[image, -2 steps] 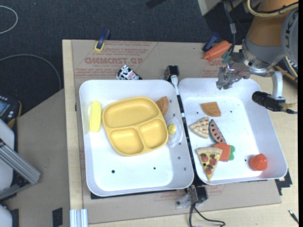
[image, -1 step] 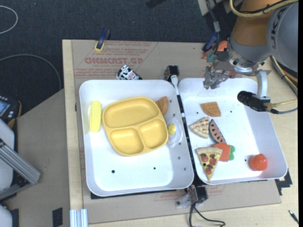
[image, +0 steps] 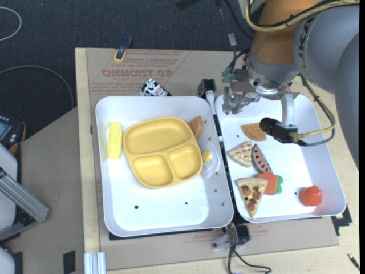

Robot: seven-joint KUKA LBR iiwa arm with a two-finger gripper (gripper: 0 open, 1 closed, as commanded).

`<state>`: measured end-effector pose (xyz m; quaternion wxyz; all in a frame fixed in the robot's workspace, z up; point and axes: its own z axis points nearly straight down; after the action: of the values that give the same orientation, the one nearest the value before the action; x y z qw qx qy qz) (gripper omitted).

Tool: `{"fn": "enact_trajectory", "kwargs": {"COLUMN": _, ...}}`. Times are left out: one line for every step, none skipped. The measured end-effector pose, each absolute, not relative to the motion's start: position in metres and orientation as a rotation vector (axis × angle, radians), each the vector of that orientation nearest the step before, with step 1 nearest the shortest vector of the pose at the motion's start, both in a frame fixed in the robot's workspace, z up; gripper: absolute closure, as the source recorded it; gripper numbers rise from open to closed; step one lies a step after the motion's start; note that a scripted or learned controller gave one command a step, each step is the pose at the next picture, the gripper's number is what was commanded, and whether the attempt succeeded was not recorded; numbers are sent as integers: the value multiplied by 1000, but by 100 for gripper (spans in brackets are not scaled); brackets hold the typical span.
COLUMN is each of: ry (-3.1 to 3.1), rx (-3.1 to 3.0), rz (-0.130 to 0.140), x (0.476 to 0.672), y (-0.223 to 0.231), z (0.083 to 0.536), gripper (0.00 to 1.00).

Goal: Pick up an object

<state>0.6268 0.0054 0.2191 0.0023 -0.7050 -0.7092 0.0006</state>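
Note:
My gripper (image: pixel 234 103) hangs over the far left corner of the right bin (image: pixel 325 153), close to the divider between the bins. No object shows in it. Below it in the right bin lie an orange-brown piece (image: pixel 253 132), a pizza slice (image: pixel 241 153) and a watermelon slice (image: pixel 262 160). Nearer the front are a second pizza slice (image: pixel 250 193), a red and green toy (image: pixel 272 183) and a red tomato (image: pixel 311 196).
The left bin (image: pixel 120 204) holds a yellow divided plate (image: pixel 162 151), a corn cob (image: pixel 114 140), a brown piece (image: pixel 197 127) and a small yellow item (image: pixel 206 156). A black part with a cable (image: pixel 279 131) hangs off the arm over the right bin.

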Motion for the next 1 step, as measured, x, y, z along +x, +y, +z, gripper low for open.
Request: {"fn": "enact_trajectory", "kwargs": {"ry": -2228, "rx": -2215, "rz": -5, "x": 626, "y": 62, "z": 230, "gripper": 100}}
